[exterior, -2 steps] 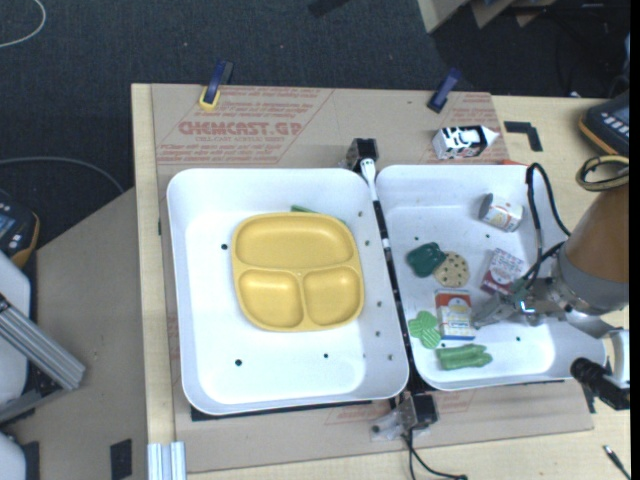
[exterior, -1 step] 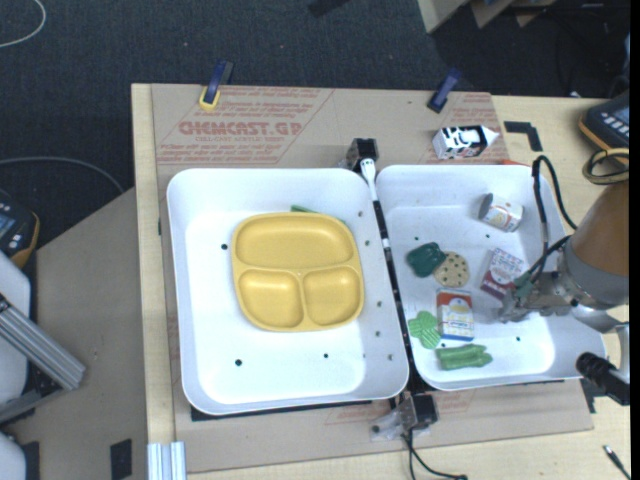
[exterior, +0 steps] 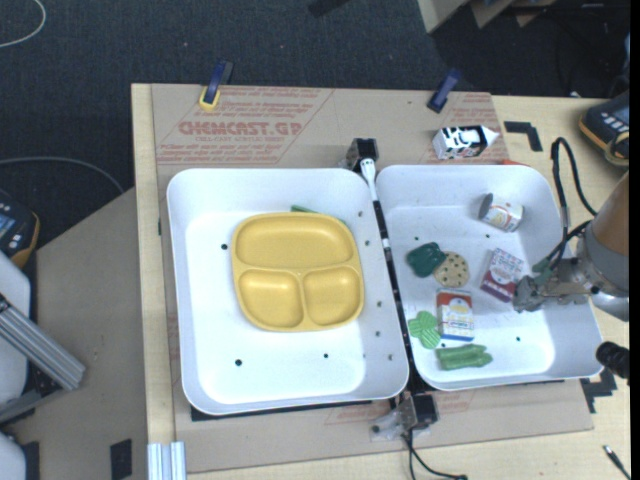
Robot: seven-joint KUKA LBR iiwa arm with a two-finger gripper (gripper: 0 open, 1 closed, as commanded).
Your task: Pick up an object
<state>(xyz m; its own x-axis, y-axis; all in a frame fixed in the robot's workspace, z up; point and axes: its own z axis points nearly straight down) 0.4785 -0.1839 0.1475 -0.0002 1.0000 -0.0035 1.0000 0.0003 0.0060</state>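
- White plastic forms both shallow bins: the left bin [exterior: 195, 298] and the right bin [exterior: 530, 353] sit side by side, touching along their inner rims, on a tan bench top [exterior: 300, 118] printed with red lettering.
- A yellow divided tray [exterior: 297, 269] with three compartments lies in the middle of the left bin; a sliver of something green [exterior: 303, 209] peeks out at its far edge.
- The gripper [exterior: 527, 294] reaches in from the right over the right bin, low above the floor near the bin's right wall.
- Whether its tips are spread or pressed together I cannot tell; they appear as a dark blurred mass, and nothing is visibly caught between them.
- A red-and-white packet [exterior: 501, 271] lies just beside the gripper, on its left, so close that contact cannot be ruled out.
- A small grey-and-white can [exterior: 499, 211] lies on its side near the far wall of the right bin, well apart from the gripper.
- A dark green lump [exterior: 425, 259] and a tan spotted cookie [exterior: 453, 267] lie touching in the bin's left half.
- Nearer the front lie a small red-and-white carton [exterior: 456, 317], a light green piece [exterior: 424, 329] touching its left side, and a green pod-like item [exterior: 461, 357] just below.
- A black-and-white object [exterior: 463, 140] rests on the bench beyond the right bin.
- Two clamps, one yellow [exterior: 212, 89] and one blue [exterior: 443, 92], grip the bench's far edge.
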